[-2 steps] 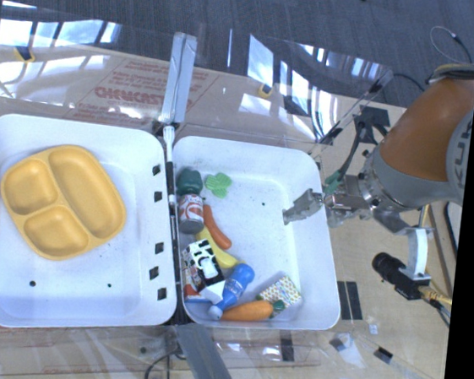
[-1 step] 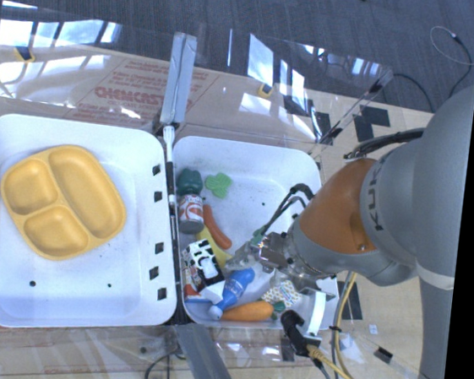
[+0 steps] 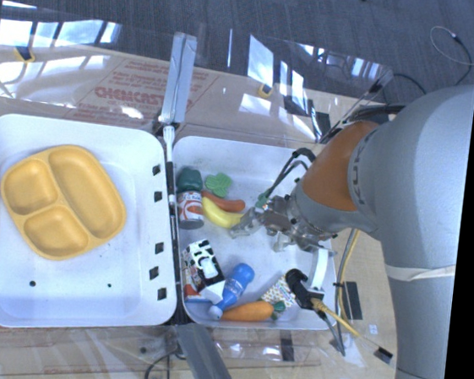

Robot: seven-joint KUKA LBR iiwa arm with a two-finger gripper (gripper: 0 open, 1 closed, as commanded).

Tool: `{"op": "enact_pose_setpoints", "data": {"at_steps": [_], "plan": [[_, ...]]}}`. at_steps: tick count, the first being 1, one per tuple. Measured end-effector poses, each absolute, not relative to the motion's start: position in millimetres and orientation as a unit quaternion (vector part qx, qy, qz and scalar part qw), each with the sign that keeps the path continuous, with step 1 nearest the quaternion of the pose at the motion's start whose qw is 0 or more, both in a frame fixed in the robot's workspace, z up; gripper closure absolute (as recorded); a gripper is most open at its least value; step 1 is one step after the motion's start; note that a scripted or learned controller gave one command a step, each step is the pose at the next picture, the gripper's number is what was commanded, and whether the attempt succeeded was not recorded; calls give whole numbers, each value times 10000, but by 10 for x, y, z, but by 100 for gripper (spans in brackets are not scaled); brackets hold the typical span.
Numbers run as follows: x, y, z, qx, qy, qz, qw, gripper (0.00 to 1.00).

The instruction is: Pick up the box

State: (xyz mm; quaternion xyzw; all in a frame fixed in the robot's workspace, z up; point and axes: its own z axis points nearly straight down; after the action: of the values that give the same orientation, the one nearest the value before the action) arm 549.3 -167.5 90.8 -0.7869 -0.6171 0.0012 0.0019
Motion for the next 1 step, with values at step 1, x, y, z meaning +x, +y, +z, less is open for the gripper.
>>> {"op": "enact_pose_setpoints", "data": {"at_steps": [1], "plan": [[6399, -1705, 918, -7828, -6222, 11, 14, 0]]}}
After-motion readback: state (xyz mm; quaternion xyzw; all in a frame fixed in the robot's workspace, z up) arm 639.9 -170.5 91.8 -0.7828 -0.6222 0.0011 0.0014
